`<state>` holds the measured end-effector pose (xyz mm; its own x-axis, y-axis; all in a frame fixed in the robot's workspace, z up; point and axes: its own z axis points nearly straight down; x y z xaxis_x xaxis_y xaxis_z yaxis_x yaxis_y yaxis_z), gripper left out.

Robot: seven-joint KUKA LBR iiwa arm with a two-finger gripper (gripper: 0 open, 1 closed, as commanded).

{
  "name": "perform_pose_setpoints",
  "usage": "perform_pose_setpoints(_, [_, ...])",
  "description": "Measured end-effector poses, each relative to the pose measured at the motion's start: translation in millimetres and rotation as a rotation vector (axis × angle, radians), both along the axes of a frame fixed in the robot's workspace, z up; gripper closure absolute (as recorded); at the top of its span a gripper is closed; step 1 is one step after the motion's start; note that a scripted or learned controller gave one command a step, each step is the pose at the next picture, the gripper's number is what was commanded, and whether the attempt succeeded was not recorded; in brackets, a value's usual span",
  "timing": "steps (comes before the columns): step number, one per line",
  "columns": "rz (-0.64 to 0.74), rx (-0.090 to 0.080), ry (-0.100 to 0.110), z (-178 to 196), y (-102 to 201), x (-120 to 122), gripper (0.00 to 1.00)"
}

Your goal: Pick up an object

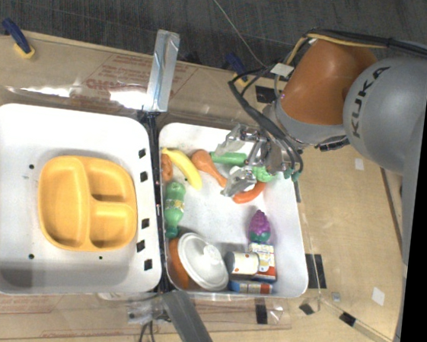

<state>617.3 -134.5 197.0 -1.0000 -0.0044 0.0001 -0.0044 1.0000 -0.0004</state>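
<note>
Carrot (246, 194) lies directly under gripper (245, 179) in right bin (298, 237), long axis slanting up-right. Green toy (230, 158) just behind. Jaws' state: cannot tell.

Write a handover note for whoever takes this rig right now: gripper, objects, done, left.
Gripper: low in the right bin, among the toys at its far end; finger state unclear, nothing visibly held.
Objects: banana, carrot, green vegetable and orange piece by the gripper; purple toy, round lidded pot and small cartons nearer the front. Yellow divided tray in the left bin.
Done: approach.
Left: grasp and lift one object.
</note>
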Motion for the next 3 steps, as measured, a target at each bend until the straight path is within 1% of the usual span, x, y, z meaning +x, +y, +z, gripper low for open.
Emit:
perform_pose_setpoints(1, [-0.011,0.000,-0.009,-76.8,0.3,33.0,0.00])
perform_pose_setpoints(2, [0.092,0.000,0.000,-104.8,-56.4,-23.7,0.00])
perform_pose_setpoints(3, [0.206,0.002,-0.001,-92.6,3.0,25.4,0.00])
